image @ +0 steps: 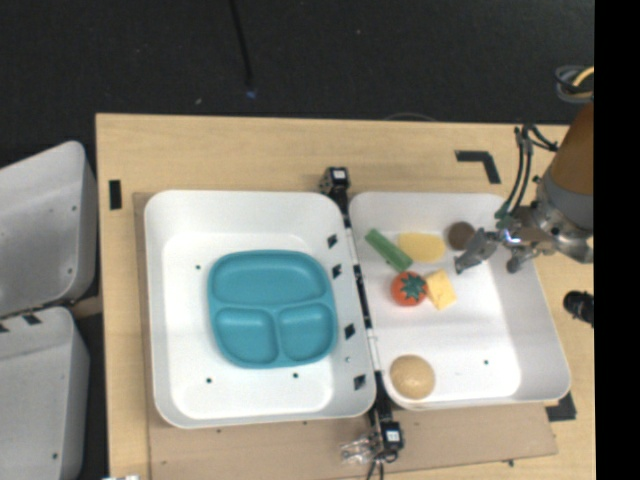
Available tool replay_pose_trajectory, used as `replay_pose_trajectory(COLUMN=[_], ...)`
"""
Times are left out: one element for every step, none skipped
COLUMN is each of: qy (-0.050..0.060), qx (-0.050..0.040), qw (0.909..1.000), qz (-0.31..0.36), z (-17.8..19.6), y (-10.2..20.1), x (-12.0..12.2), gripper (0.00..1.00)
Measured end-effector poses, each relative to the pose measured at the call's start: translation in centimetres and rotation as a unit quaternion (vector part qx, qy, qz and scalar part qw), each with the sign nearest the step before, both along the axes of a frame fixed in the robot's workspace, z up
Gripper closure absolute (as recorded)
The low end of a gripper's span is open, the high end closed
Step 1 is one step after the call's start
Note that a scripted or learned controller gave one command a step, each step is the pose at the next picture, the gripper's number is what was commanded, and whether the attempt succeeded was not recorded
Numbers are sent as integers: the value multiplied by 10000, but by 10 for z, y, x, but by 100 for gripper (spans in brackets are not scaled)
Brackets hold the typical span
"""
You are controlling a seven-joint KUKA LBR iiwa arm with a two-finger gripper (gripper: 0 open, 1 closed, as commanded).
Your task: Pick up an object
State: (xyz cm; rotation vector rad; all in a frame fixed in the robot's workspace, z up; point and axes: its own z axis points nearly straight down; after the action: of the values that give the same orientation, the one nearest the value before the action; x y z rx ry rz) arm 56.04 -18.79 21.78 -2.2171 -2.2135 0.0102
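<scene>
Jaws spread over right bin [500, 340]; brown ball [460, 234] just beside them, upper-left.

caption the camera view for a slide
Gripper hovers over the right bin beside toy food; blue tray sits in the left bin.

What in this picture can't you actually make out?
- Arm: camera view; cut off at the right side, so its upper part and base are unseen.
- Brown round thing in the right bin: camera view; too small and blurred to name.
- Pale panels: camera view; cut off by the left edge.
- Small dark clip above the bin's corner: camera view; too small to identify.
</scene>
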Motion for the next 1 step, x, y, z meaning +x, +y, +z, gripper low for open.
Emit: replay_pose_trajectory(qy=[-57], qx=[-13], qw=[10000], qz=[14], z=[6], y=[0], x=[3], gripper=[0])
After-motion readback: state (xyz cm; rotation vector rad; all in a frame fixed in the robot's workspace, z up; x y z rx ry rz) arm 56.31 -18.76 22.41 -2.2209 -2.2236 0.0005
